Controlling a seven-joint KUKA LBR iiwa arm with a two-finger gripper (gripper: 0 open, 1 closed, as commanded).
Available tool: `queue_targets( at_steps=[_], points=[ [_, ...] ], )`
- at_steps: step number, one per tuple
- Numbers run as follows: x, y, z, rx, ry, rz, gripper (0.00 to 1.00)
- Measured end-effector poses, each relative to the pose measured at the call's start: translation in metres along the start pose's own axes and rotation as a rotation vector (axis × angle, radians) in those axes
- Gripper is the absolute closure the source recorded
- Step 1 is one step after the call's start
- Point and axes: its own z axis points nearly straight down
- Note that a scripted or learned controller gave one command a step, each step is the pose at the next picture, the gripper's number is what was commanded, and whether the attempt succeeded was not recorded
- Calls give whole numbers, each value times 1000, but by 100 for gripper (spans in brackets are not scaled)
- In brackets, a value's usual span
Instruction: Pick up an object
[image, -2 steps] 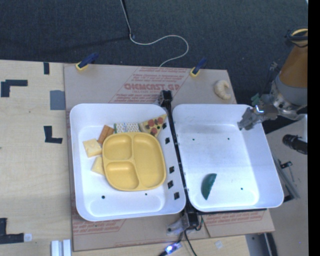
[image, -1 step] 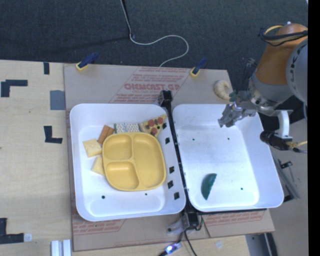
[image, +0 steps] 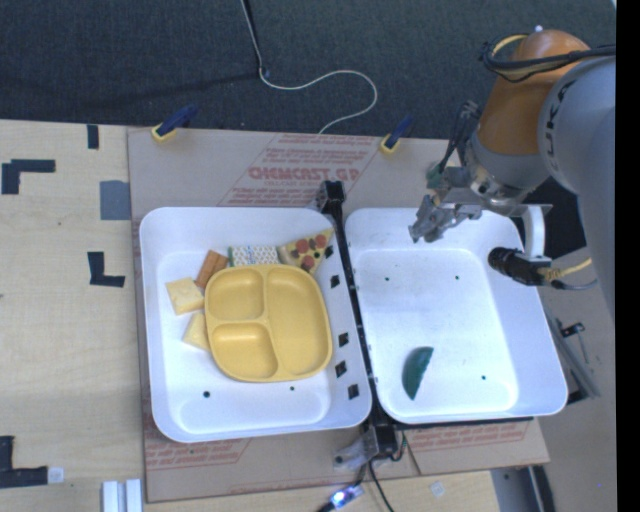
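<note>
A small dark green object lies in the right bin, near its front edge. My gripper hangs over the far edge of that bin, well away from the green object, with nothing seen between its fingers. In the left bin sits a yellow divided plate. Around the plate's far and left sides lie a tan cracker-like piece, an orange-brown piece and a patterned flat item.
A black divider strip runs between the two bins. Both bins rest on a cardboard sheet held by yellow and blue clamps. A white cable loops behind. The grey arm with its orange band fills the upper right.
</note>
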Motion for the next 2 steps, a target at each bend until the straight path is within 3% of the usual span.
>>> queue_targets(
  at_steps=[1, 2],
  points=[
    [56, 19, 6, 0, 0, -1, 100],
    [113, 19, -1, 1, 1, -1, 100]
  ],
)
